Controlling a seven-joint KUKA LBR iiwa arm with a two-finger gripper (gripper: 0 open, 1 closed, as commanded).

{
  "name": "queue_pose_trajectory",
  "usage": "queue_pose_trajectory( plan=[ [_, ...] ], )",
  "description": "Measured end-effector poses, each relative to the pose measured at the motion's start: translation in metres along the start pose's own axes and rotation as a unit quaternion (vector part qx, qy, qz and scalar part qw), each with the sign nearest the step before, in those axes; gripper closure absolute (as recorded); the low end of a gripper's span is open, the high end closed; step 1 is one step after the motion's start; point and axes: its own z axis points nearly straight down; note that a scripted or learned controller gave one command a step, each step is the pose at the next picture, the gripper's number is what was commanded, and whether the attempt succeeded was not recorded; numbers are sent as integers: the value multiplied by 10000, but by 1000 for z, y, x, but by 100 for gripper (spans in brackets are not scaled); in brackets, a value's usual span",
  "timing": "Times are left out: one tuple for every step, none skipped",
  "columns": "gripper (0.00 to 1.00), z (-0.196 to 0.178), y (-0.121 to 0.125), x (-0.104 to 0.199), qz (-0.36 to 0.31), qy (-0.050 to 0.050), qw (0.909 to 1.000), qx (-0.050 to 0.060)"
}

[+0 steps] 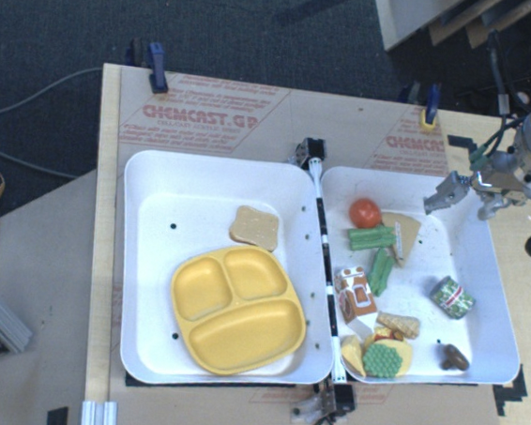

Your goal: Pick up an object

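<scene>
No object is picked yet. The likeliest candidates lie below and to the left of the hand (466, 192) in the right bin (499, 279): a red tomato (365, 212) touching green pieces (376, 242), with a small green-and-white can (452, 297) lying apart, almost straight beneath the hand. The step in hand looks like the approach. Next, the hand has to settle over one item and come down. The hand hovers over the bin's far right corner, its two fingers spread open and holding nothing, the arm reaching in from the right. The left bin (149, 242) on the counter (112, 144) holds a yellow tray (236, 309).
</scene>
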Motion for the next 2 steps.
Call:
queue_pose_trajectory(
  plan=[
    [0, 166, -22, 71, -25, 16, 10000, 31],
    [100, 149, -19, 67, 4, -3, 10000, -16]
  ],
)
